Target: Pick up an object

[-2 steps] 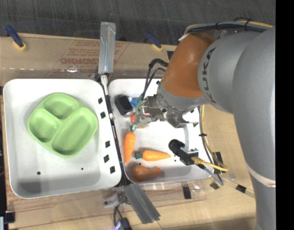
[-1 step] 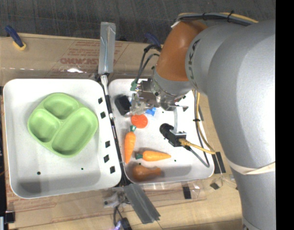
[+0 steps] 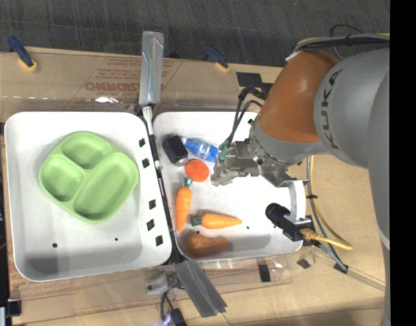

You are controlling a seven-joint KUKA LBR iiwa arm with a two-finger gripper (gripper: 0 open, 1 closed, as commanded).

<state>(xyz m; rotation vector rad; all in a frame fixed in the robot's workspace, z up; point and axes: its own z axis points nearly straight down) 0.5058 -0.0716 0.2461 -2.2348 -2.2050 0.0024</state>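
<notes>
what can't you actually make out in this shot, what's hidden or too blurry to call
- Gripper, camera view: the arm's wrist covers most of it, so its finger state is unreadable.
- Right bin, camera view: the arm hides its upper right part.
- Blue bottle, camera view: its right end runs under the gripper.
- Brown item at the near wall, camera view: too blurred to identify.
- Black object beside the bottle, camera view: too small and dark to name.

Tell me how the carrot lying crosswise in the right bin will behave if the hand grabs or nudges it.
The carrot looks like a smooth moulded toy, so probably stiff and light. Its round, tapered body would likely roll in a curve if nudged. The glossy surface and narrowing tip may let it slip from the hand, so a grip across the thicker end near the green top seems safer.
</notes>
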